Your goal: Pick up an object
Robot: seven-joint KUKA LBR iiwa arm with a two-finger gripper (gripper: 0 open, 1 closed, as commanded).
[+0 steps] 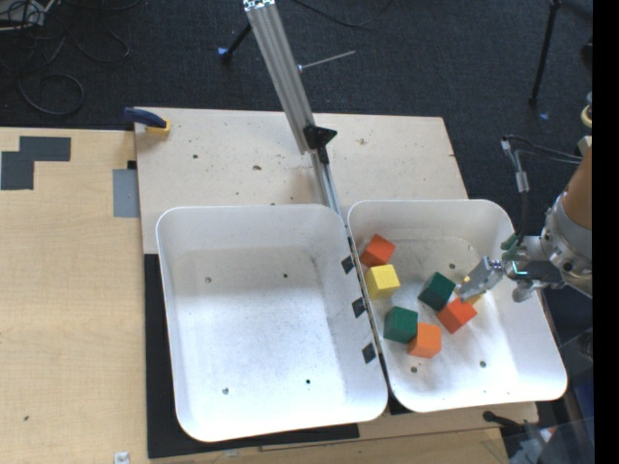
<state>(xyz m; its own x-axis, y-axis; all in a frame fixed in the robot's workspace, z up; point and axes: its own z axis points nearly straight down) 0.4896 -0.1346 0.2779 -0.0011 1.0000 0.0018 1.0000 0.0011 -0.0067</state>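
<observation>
The left bin [261, 327] lies nearest the camera, on the desk [68, 288], its near rim at the bottom of the camera view. No brand, label or writing can be read anywhere. Beside it, rim to rim, sits the right bin [503, 375], which holds six blocks: three orange, two green, one yellow. One orange block [378, 250] lies near the bin's far left corner, with the yellow block [384, 279] just beside it. One green block [400, 324] touches a second orange block [425, 340]. The other green block [437, 291] sits against the third orange block [457, 313]. The gripper [476, 283] reaches in from the right, its tip just above that third orange block; whether the jaws are spread or pressed together, I cannot tell.
</observation>
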